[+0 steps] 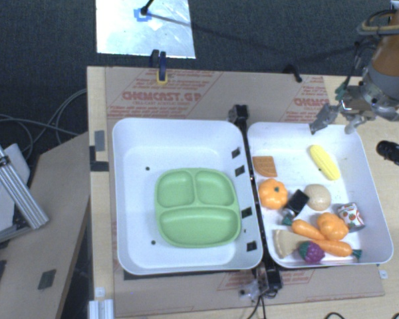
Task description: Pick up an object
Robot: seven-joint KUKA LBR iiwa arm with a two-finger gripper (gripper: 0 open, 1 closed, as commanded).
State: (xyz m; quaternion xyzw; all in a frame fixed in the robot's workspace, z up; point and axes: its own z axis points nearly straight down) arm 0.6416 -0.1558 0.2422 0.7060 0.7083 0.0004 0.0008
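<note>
The right bin [369,171] holds several toy foods. There is a yellow corn cob [324,161], a tan cracker [265,166], an orange pumpkin [272,194], a beige bun [317,196], an orange fruit [331,226], two carrots [306,230], purple grapes [310,252] and a small carton [350,215]. My gripper [337,121] hangs over the bin's far right corner, above and behind the corn. Its fingers [322,119] are spread open with nothing between them.
The left bin [136,178] carries a green divided plate [198,207]. A black divider with clips [243,165] runs between the bins. A small black piece [296,201] lies beside the pumpkin. A silver sheet [145,18] lies behind the bench.
</note>
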